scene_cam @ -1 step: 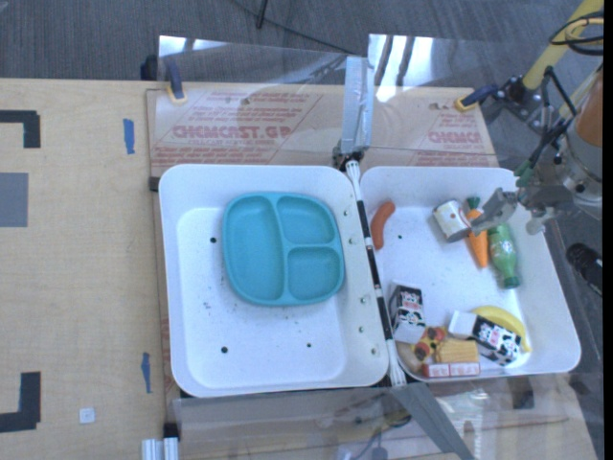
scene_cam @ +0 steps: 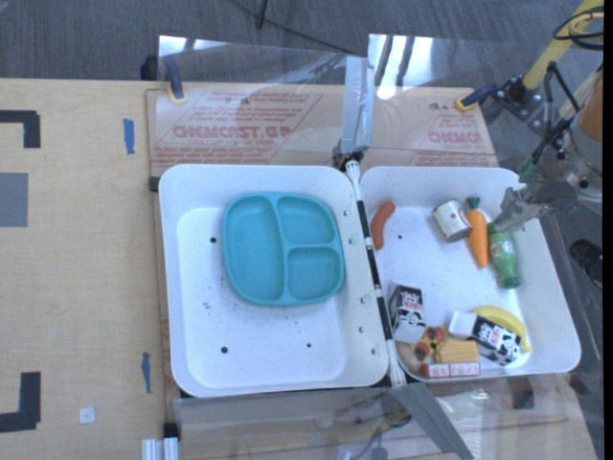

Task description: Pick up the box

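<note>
The box — small, white with black cow-like patches, possibly a milk carton — lay tilted in the right bin, near its left wall.

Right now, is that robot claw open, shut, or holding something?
Gripper: cannot be told; it hovers by the right bin's far edge, above the green bottle.

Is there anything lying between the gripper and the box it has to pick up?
Yes. The gripper sits at the right bin's far right edge; the box, cow-patterned, lies near the bin's front left. The carrot and green bottle lie just beside the gripper, roughly on that path.
</note>
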`<act>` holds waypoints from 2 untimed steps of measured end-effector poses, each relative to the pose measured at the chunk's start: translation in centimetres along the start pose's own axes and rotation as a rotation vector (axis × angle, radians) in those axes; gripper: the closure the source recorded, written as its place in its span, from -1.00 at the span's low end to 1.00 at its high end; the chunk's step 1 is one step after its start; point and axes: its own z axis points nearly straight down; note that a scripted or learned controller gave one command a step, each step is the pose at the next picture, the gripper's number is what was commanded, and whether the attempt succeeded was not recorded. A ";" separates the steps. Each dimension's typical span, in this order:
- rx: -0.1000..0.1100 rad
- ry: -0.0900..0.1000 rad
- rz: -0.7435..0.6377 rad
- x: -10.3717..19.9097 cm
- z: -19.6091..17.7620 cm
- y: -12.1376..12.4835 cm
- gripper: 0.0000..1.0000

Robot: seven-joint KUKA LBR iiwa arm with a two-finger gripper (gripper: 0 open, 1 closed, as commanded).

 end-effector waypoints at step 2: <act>-0.001 0.000 0.415 -5.7 -12.1 11.1 1.00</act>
